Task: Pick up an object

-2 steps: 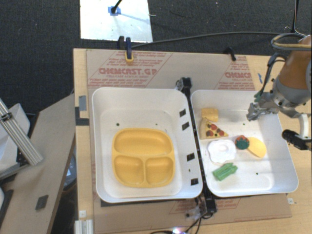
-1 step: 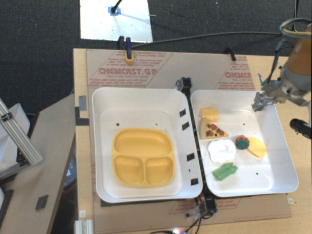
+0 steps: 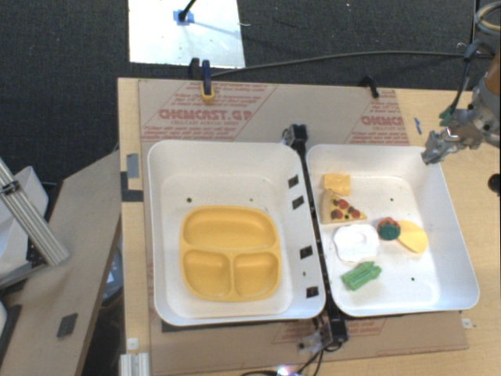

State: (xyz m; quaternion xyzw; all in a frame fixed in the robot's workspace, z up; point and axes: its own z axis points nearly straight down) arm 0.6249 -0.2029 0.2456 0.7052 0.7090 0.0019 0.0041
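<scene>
The right bin [image 3: 446, 210] holds several toy foods: a yellow cheese block [image 3: 337, 183], a pizza slice [image 3: 341, 209], a white round piece [image 3: 356, 242], a red tomato with green top [image 3: 389, 229], a yellow lemon-like piece [image 3: 412, 239] and a green ridged piece [image 3: 361, 275]. My gripper [image 3: 435, 151] hangs over the bin's far right corner, above and to the right of all the foods. Nothing shows between its fingers.
The left bin [image 3: 168, 178] holds a yellow divided plate [image 3: 230, 251]. A black-tabbed divider [image 3: 307, 210] separates the bins. Cardboard [image 3: 235, 112] lies beneath them, with clamps at its far edge. A cable runs across the back.
</scene>
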